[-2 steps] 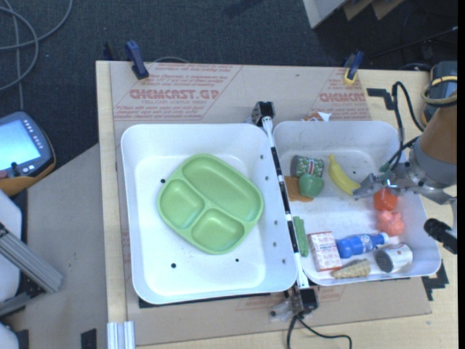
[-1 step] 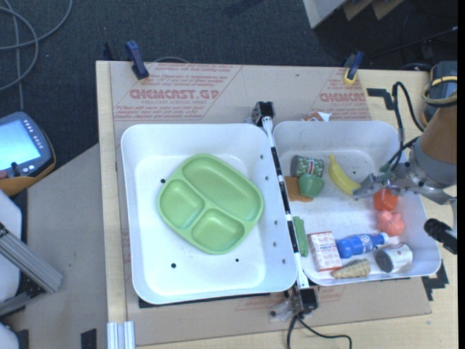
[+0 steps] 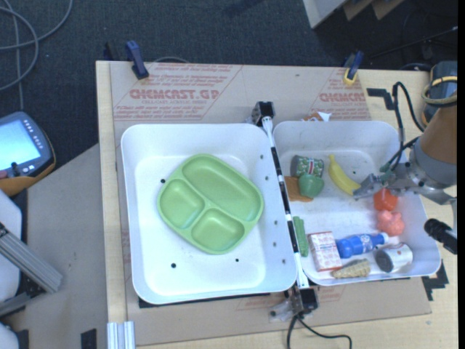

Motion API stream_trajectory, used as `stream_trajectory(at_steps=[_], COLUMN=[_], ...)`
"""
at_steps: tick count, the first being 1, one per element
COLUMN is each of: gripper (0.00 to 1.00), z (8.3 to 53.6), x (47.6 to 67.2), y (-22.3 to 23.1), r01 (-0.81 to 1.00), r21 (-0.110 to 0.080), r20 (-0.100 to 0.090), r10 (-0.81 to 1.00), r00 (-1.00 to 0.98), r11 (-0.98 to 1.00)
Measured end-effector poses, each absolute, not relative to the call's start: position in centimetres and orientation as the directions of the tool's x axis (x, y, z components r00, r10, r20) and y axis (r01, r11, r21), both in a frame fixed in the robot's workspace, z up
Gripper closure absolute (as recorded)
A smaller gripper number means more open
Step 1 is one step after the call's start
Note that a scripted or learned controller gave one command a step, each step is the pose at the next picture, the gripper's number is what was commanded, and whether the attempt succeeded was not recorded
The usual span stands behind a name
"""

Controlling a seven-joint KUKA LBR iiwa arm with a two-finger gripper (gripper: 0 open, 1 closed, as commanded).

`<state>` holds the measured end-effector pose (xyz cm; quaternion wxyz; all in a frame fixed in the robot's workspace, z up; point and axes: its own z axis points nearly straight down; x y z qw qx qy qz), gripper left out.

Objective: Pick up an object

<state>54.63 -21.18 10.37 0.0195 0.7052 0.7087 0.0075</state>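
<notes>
From the overhead camera, the pincer point(image 3: 372, 185) sits low in the right bin point(image 3: 349, 133), but I cannot tell how it is set or whether it grips anything. Just left of it lies a yellow banana point(image 3: 340, 174); just below it an orange-red lumpy toy point(image 3: 387, 208). Nothing looks lifted, so the pick is judged not yet done.
</notes>
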Motion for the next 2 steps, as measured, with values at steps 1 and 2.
stream_trajectory(at_steps=[1, 2], gripper=[1.0, 1.0], z=[11.6, 14.4], x=[54.8, 54.0], y=[-21.2, -16.6], r01=[0.999, 1.0], r21=[0.044, 0.003], r20=[-0.019, -0.001], r10=[1.0, 1.0], r00=[-0.005, -0.005], r11=[0.006, 0.005])
